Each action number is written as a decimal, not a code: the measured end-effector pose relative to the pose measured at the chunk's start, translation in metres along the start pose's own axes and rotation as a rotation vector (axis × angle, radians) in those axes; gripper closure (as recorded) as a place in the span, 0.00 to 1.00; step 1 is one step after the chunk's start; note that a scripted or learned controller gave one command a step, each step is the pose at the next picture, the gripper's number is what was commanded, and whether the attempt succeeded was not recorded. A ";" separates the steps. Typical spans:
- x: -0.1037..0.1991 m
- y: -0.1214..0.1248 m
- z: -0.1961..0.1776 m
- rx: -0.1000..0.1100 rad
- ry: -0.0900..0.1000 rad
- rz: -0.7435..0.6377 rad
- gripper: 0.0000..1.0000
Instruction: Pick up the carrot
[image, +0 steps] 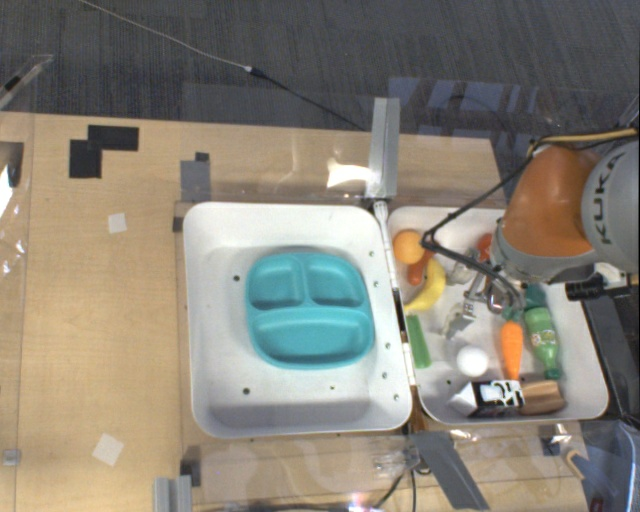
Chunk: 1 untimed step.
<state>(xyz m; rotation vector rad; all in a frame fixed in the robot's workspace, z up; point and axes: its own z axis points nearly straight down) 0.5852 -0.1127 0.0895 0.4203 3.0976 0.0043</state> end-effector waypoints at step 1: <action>0.030 -0.065 -0.010 0.009 -0.039 -0.353 0.00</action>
